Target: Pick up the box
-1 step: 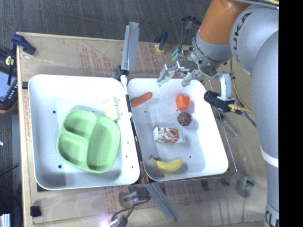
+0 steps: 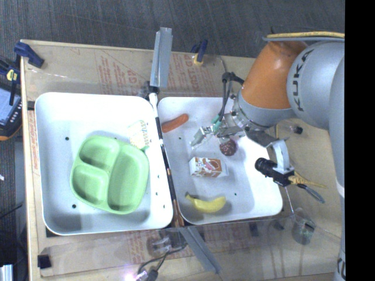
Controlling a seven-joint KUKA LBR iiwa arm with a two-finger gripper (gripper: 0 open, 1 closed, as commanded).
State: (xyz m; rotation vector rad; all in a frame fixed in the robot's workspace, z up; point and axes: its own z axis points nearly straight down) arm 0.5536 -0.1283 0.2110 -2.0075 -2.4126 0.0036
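Two shallow white plastic bins side by side on a plywood bench [image 2: 88,69], dark carpet beyond. In the left bin [image 2: 53,116]: a glossy pale-green divided plate [image 2: 109,174] with three compartments, and at the rim nearest the right bin a small yellowish ridged item [image 2: 139,134], too small to identify.

In the right bin [image 2: 263,201], with the box [image 2: 207,167] as landmark: small carton, white with brown and red print, lying flat near the bin's middle, untouched. Above and left of the box, a smooth orange-red sausage [image 2: 174,122]. Just above and right of the box, a dark round fruit-like object [image 2: 228,147]. Below the box, a curved yellow banana [image 2: 205,202].

Gripper [image 2: 205,133] above the box, apart from it, metallic fingers spread, pinching nothing. Grey arm with orange band to the upper right of the box.
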